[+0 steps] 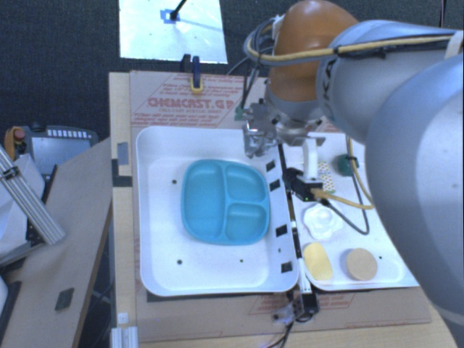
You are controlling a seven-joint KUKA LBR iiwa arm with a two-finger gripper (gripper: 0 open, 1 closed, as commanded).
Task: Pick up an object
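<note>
Arm over the far end of the divider between my two bins.

I see the gripper (255,142) hanging just beyond the blue sectioned plate (224,201), which lies flat in the left bin (156,267); I cannot tell how it is set. Right of the plate, past the divider, the right bin (384,274) holds a yellow piece (317,260), a tan round disc (360,263) and a white lump (321,221).

divided plate (225,201) in left bin (156,267); round block (360,264), oval piece (317,260) in right bin (384,278)
</note>
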